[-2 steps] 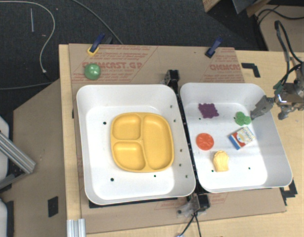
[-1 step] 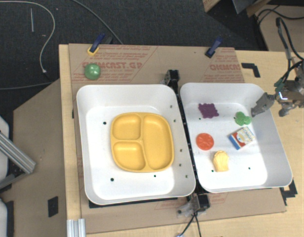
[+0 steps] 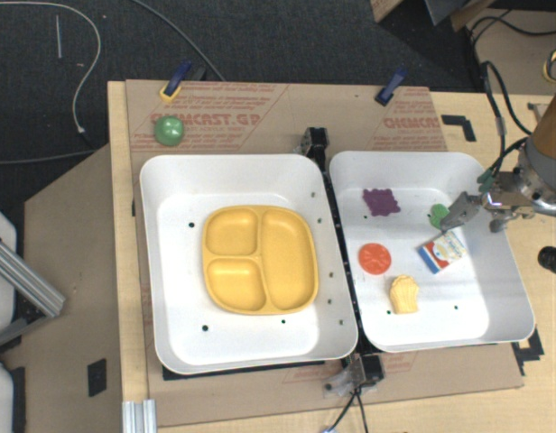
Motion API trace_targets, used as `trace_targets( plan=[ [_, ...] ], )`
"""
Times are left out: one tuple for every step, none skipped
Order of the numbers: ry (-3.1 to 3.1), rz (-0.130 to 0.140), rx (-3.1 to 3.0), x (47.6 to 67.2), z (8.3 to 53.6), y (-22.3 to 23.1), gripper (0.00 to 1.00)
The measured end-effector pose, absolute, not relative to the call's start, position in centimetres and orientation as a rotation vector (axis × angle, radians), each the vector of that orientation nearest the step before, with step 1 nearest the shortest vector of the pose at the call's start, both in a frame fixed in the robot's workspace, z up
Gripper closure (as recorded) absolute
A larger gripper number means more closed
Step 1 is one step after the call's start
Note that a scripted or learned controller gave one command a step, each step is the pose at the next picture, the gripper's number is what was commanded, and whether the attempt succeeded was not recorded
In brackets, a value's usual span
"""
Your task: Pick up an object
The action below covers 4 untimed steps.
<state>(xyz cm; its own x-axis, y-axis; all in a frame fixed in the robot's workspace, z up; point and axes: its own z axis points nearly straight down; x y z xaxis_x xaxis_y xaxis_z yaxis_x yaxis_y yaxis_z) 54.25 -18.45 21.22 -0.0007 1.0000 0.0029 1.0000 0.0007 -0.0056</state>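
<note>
At the right edge of the frame the gripper (image 3: 479,211) is seen above the right bin (image 3: 504,318), its fingers spread apart and clamped on nothing. Beneath it lie a green ball (image 3: 438,214) and a small carton (image 3: 441,252), with a purple piece (image 3: 381,201), red disc (image 3: 375,258) and yellow piece (image 3: 403,294) spread leftward. A yellow tray (image 3: 260,259) is held in the left bin (image 3: 170,242).

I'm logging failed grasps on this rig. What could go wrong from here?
1. The tool hangs among the green piece, the carton and the bin wall; a descent might knock one aside.
2. The carton lies tilted, so a grip might slip.
</note>
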Motion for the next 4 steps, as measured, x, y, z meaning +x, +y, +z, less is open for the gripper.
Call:
trace_targets(
  plan=[
    [-2.218,0.002,-2.219,53.9,17.1,-18.6,0.0],
    [-2.218,0.003,-2.215,54.8,11.5,-18.1,0.0],
    [-2.222,-0.002,-2.22,54.9,12.9,-18.2,1.0],
    [-2.226,-0.004,-2.225,55.1,17.4,-18.7,1.0]
  ],
)
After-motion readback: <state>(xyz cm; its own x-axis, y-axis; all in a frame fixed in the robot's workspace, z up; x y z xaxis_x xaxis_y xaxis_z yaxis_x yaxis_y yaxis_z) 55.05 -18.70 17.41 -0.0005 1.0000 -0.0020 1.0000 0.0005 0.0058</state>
